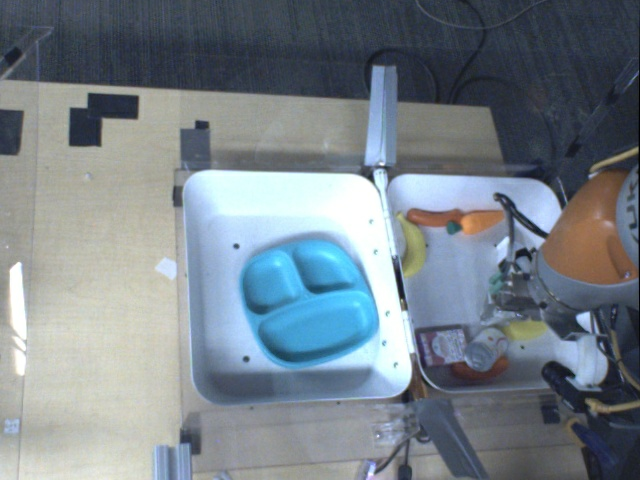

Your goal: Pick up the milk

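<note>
Your pincer (508, 303) hangs low in the right bin (440, 278); its grip can't be judged. Centre it over the milk carton (442, 346) before descending, avoiding the neighbouring clutter.

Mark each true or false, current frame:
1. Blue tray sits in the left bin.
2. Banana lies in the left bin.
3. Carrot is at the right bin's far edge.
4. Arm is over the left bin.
1. True. The blue tray lies in the left bin.
2. False. The banana is in the right bin, against its left wall.
3. True. The carrot lies along the far side.
4. False. The arm is over the right bin.
</note>
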Available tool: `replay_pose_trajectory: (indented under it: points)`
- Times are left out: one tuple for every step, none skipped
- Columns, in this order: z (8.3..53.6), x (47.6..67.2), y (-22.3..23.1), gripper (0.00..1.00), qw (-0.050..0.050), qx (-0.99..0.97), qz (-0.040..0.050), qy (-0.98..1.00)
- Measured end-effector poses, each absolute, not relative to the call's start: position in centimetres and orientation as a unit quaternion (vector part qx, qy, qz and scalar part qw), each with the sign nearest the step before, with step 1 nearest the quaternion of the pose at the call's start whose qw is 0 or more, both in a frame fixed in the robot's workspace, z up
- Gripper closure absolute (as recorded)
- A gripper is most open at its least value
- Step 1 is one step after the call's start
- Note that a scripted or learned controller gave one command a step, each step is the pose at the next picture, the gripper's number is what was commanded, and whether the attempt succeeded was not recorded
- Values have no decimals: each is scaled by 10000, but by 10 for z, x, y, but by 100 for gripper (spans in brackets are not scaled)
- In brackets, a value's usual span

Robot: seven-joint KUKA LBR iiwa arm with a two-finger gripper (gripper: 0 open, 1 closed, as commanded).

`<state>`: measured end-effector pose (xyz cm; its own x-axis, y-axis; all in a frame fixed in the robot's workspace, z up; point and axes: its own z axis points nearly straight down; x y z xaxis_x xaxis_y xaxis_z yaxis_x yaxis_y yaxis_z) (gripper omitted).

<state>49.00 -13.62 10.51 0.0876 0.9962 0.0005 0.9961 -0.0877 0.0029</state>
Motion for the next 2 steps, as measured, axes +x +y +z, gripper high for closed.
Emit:
replay_pose_trajectory:
  points:
    - [91, 491, -106, 100, 72, 7626, 40, 6468]
    - [251, 489, -113, 100, 31, 7171, 21, 6970]
